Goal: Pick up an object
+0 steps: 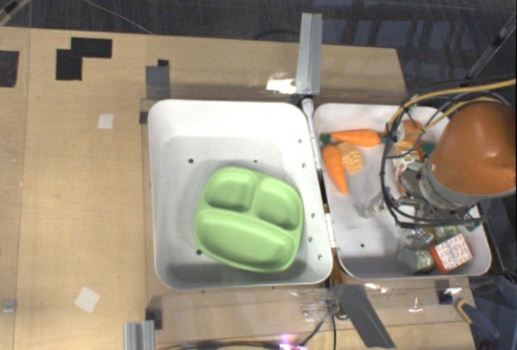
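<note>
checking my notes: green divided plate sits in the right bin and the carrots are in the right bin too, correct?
Not quite. The camera view shows the green plate in the left bin, not the right one. The carrots are indeed in the right bin, near its upper left corner.

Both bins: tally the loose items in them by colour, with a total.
Green: 1, the divided plate in the left bin.
Orange: 2, the carrots in the right bin, with a small tan piece lying by them.
Tan: 1.
Red and white: 1, the small packet near the arm.
Total: 5. Other items may lie hidden under the arm.
</note>
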`<state>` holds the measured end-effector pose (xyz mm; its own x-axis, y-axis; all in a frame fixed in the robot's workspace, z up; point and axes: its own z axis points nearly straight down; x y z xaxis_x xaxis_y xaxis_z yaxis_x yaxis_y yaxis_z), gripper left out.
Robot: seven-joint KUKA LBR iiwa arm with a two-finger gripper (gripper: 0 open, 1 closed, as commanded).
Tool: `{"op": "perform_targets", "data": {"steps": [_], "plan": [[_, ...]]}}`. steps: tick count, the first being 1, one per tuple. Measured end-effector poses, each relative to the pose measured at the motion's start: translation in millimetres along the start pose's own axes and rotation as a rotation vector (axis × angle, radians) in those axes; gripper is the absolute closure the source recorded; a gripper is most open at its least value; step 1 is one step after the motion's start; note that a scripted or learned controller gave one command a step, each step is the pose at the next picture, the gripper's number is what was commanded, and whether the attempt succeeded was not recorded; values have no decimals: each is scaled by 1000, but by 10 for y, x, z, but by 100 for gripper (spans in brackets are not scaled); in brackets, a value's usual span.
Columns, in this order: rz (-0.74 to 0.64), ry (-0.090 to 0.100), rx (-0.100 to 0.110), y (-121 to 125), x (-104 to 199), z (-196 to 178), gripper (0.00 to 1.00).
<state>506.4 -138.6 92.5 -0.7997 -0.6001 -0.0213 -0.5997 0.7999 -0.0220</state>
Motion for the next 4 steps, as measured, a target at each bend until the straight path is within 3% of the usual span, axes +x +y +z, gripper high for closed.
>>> {"op": "perform_targets", "data": {"steps": [1, 2, 3, 4], "plan": [[-3, -11, 8, -16, -52, -135, 100], [68, 7, -14, 555, -896, -959, 100], [177, 12, -18, 1122, -1592, -1332, 100], [179, 3, -15, 1098, -1609, -1451, 100]]}}
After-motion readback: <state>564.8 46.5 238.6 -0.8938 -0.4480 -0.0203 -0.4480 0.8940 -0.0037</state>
